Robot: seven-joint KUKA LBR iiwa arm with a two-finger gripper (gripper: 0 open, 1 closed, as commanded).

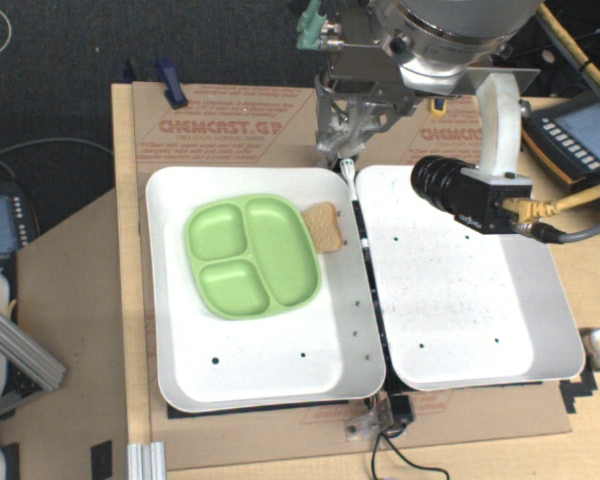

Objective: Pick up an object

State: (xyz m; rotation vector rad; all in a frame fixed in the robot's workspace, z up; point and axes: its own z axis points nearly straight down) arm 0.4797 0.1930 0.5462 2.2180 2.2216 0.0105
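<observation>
Dark carpet surrounds a tabletop (230, 118) topped with printed cardboard, on which two white bins sit side by side. The left bin (180, 358) holds a green tray (252, 256) with three compartments, and a tan cracker (325, 227) lies against the tray's right edge, close to the wall the two bins share. The right bin (470, 328) carries only small dark specks.

Above the far edge of the bins, about over the seam between them, hangs the hand (345, 138). It sits well above the bin floor, and nothing shows between its metal parts. How wide it stands I cannot tell, since the wrist hides much of it.

By my reading the pick is hardly begun: both things lie flat in the left bin, untouched, and the whole reach, descent, closing and lift remain.

The cracker looks the likelier target. It is roughly rectangular, with its long axis running from far to near and leaning slightly left at the far end. The tray's long axis runs on a diagonal, from far left to near right.
</observation>
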